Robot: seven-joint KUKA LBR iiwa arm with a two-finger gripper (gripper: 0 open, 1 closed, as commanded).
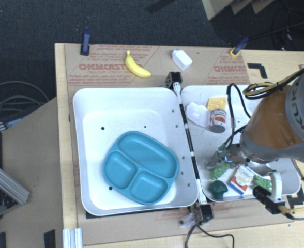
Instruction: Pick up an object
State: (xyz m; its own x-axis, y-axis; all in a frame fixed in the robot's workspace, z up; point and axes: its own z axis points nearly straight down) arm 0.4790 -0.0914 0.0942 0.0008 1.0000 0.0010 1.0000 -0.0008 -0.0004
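My gripper [218, 161] reaches down into the right bin [291, 187], low over a cluster of small items near its front. Just under and beside it lie a light green piece [223, 170], a dark green rounded object [217, 189] and a red-and-white carton [242, 180]. Farther back in the same bin are a small red-and-white can [219, 120], a white crumpled object [196, 112] and a yellow block [216, 103]. The arm's grey and orange body [276, 128] hides the bin's right part.
The left bin [90, 107] holds a blue three-compartment plate [139, 167]. On the bench behind the bins lie a yellow banana [136, 66] and a white block [182, 59]. A black divider rail [185, 130] runs between the bins.
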